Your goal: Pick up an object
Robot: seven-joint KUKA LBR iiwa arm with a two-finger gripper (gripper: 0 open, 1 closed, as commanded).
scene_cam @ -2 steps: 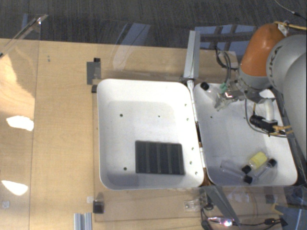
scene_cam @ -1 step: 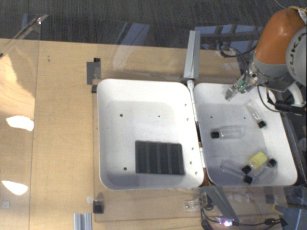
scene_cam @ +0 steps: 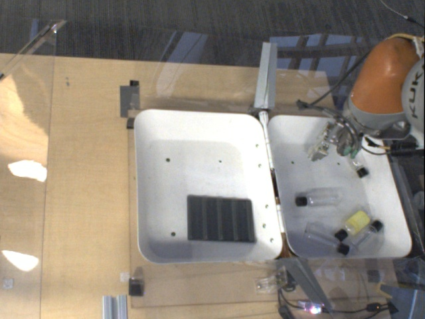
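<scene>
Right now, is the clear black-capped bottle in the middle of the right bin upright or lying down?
Lying down. The clear bottle rests on its side on the right bin floor, with its black cap pointing toward the left bin.

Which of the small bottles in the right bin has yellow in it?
The bottle near the right bin's front right corner: its body is yellow, while the other bottles beside it look clear with black caps.

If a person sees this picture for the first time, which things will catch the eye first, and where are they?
The dark ribbed rectangular tray stands out most, lying flat in the lower part of the left white bin. Next is the arm's orange band at the upper right, with the gripper hanging over the top of the right white bin. Near that bin's lower edge, a small yellow bottle lies among clear black-capped vials.
</scene>
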